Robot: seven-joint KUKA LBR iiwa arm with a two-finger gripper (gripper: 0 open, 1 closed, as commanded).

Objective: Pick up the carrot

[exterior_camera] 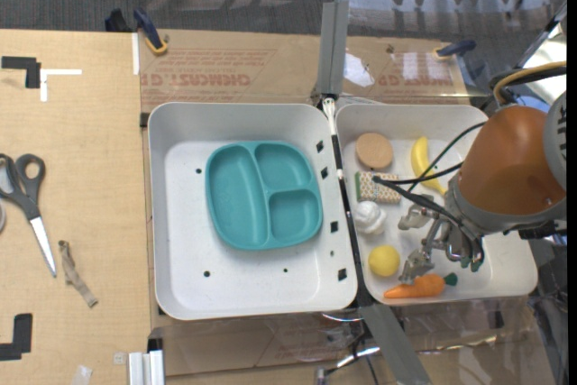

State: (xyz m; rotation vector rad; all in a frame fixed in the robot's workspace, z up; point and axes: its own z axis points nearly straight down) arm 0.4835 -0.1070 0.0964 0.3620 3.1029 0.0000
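The orange carrot (416,287) with a green stub at its right end lies flat along the front wall of the right bin (505,279). My gripper (425,259) hangs just above it, near its middle, at the end of the grey arm with the orange band (509,162). The carrot rests on the bin floor, and its whole length shows below the gripper. Cables and metal parts crowd the gripper's tip.
In the right bin, a yellow lemon (384,261) sits left of the carrot. Behind it are a white object (368,216), a patterned wafer (368,187), a round brown cookie (374,151) and a banana (421,158). The left bin (180,221) holds a teal divided plate (264,194). Scissors (32,203) lie far left.
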